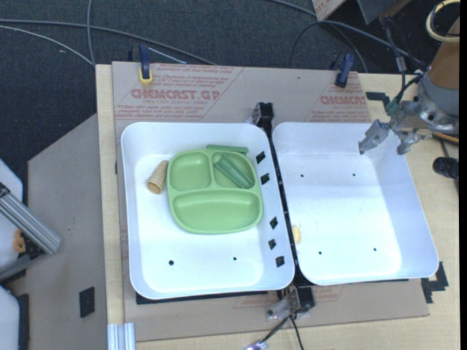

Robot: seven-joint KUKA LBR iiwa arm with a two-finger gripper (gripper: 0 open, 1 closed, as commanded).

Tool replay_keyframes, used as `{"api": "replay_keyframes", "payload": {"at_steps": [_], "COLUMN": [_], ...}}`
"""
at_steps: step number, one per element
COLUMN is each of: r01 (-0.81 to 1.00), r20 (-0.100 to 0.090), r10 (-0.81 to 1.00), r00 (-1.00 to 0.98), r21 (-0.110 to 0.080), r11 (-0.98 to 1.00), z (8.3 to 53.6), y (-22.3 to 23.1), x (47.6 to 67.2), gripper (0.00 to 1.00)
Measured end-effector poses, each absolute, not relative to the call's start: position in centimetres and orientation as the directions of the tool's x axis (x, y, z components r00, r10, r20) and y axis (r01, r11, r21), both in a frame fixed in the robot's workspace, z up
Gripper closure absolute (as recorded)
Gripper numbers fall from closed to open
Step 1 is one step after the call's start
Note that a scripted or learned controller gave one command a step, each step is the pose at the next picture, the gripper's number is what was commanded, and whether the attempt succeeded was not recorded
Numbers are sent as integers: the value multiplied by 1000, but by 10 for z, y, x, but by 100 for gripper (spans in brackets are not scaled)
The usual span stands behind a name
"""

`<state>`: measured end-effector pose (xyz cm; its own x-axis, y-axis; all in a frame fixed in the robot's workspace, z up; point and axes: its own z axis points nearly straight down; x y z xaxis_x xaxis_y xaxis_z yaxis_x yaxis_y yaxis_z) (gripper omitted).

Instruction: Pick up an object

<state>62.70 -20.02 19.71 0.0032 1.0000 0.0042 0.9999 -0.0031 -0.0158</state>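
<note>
- The bench (pixel 87 217) carried two shallow white bins side by side, their inner rims meeting along a dark divider strip (pixel 271 188) with black clips.
- The left bin (pixel 197 272) held a green divided plate (pixel 214 192), lying flat in the upper middle of the bin floor.
- A dark green piece (pixel 235 168) lay in the plate's upper right compartment, with one end reaching over the plate's top rim.
- A small tan cone (pixel 156 177) lay on the bin floor, touching or just beside the plate's left edge, near the bin's left wall.
- Bare white floor stretched across the lower part of the left bin, below the plate, giving the widest open room there; the plate sat near the divider on its right side.
- The right bin (pixel 350 246) showed a wide bare floor; a tiny yellowish bit (pixel 295 233) sat at its left rim by the divider.
- The gripper (pixel 387 138) hung over the upper right corner of the right bin, well apart from the plate and the cone, with the arm (pixel 444 86) entering from the right.
- Its two fingers stood spread apart, nothing between them.
- Two clamps, one blue and yellow (pixel 145 65) and one blue (pixel 344 70), pinned the board at its far edge.
</note>
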Motion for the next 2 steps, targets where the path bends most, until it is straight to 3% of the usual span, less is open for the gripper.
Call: {"api": "replay_keyframes", "payload": {"at_steps": [1, 2], "r01": [1000, 1000], "r20": [1, 2], "r10": [1000, 1000], "r00": [-1, -1], "r21": [-1, -5], "r11": [1, 1], "z": [206, 163], "y": [-200, -193], "x": [630, 629], "gripper": [0, 0]}}
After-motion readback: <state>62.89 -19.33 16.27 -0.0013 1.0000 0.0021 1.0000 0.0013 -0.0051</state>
